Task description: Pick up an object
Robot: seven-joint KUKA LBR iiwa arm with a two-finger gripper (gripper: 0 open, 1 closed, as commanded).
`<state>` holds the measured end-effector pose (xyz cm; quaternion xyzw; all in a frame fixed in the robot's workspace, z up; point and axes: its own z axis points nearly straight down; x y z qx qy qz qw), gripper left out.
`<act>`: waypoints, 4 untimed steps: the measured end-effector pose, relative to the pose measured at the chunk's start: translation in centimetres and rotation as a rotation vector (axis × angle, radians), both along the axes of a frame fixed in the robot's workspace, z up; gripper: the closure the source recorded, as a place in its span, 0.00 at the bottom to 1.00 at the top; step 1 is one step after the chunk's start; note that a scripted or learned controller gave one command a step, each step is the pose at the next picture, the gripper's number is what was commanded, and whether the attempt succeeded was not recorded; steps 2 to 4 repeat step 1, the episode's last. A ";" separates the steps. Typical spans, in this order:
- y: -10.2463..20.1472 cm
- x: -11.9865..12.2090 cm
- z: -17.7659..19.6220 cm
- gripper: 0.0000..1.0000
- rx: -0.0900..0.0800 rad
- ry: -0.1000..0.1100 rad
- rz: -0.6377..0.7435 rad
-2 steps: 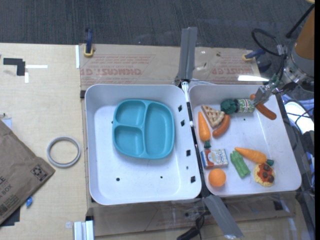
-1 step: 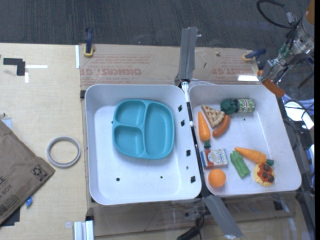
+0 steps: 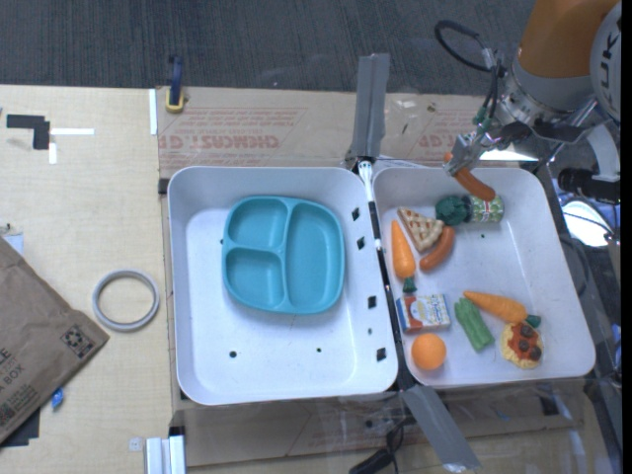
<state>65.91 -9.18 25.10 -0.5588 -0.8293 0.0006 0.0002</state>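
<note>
Gripping a small red sausage (image 3: 472, 183), jaws closed tight on it above the right bin (image 3: 553, 225)

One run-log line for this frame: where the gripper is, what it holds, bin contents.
gripper: raised over right bin's far edge | holds: red sausage between fingers | left bin: teal divided plate | right bin: toy foods

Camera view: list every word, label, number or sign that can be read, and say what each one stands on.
"BOX": black letters on the brown cardboard box at the left edge; the line above it is cut off.
Red print on the cardboard sheet behind the bins: upside down and too blurred to read.
Label on the small carton in the right bin: too small to read.
Label on the green can: too small to read.
</note>
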 end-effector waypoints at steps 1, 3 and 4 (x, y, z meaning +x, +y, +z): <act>0.6 -1.5 -2.3 1.00 -0.001 0.000 -0.206; 0.6 -1.5 -2.3 1.00 -0.001 0.000 -0.206; 0.6 -1.5 -2.3 1.00 -0.001 0.000 -0.206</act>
